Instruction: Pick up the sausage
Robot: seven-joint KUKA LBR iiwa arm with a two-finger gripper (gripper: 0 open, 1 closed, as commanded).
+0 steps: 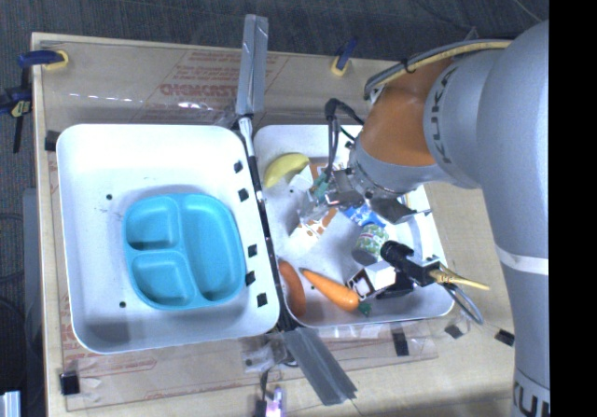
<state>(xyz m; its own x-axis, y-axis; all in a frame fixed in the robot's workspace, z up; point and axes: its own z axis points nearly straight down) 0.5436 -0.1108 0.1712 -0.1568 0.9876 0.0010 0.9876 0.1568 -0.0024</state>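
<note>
- Camera view from above: the grey arm with an orange band [438, 117] reaches into the right-hand shallow white bin [422, 314], and its jaws hang low over the cluttered middle of that bin.
- I cannot tell whether the jaws are open or closed; the wrist and the jumble beneath hide them, and nothing can be seen held between them.
- Just below the jaws lie a white-and-orange crumpled packet [312, 221], a small blue-and-white wrapper [359, 215] and a green-and-white can [371, 240]; contact with any of them cannot be made out.
- The reddish-brown sausage [292, 286] lies in the near corner of the right-hand bin on the view's left, along the wall it shares with the other bin, apart from the jaws.
- An orange carrot with a green tip [331, 291] lies just beside the sausage on the view's right, at a slant along the near wall.
- A yellow banana [284, 168] rests at the far corner on the same side, close to the shared wall.
- Free bin floor around the sausage is narrow, hemmed in by wall, carrot and near rim.
- The left-hand shallow white bin [75, 219] holds a blue three-compartment plastic tray [182, 250] with bare floor all around it.
- Both bins sit on a pale board surface [140, 79].
</note>
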